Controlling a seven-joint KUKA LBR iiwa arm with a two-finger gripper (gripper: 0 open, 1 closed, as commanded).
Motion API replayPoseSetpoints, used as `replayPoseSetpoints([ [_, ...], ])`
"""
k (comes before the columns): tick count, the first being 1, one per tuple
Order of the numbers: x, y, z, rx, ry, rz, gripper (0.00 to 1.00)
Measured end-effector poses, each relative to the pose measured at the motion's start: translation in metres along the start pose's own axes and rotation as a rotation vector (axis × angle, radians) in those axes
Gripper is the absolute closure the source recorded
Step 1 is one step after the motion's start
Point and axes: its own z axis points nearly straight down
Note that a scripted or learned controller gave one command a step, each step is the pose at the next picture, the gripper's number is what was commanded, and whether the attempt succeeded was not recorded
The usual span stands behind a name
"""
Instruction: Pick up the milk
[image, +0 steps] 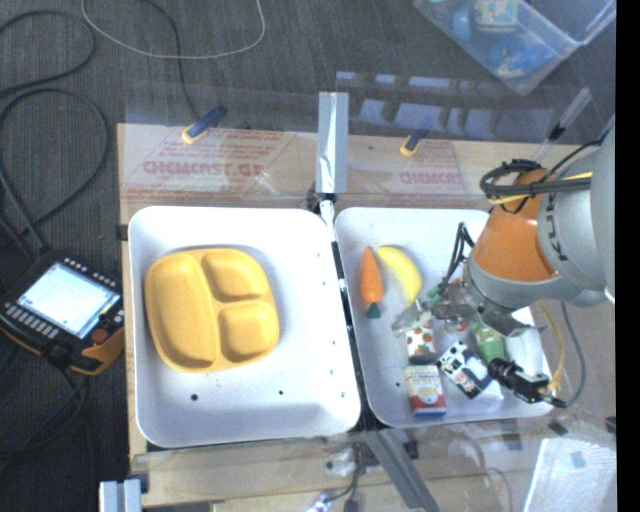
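Milk (425, 389) is seen lying at six o'clock in the right bin (352, 300), below the carrot (371, 279). At its two o'clock the tool (452, 308) hovers; its state cannot be told. Approach is judged underway; descent over the carton is required next.

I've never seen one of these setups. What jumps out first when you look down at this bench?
Probably the big yellow divided tray lying alone in the left white bin. Then the grey arm with its orange band, reaching from the right over the right bin, where a carrot, a banana and small cartons sit crowded together.
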Motion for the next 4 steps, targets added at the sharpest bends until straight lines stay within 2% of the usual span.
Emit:
replayPoseSetpoints([
  [1,0.001,0.001,-0.009,-0.003,0.000,-0.001,1.00],
  [2,-0.052,0.042,0.003,-0.009,-0.002,0.169,1.00],
  [3,-0.047,0.045,0.001,-0.012,0.003,0.163,0.00],
  [4,-0.051,-0.044,0.002,-0.013,-0.006,-0.030,0.00],
])
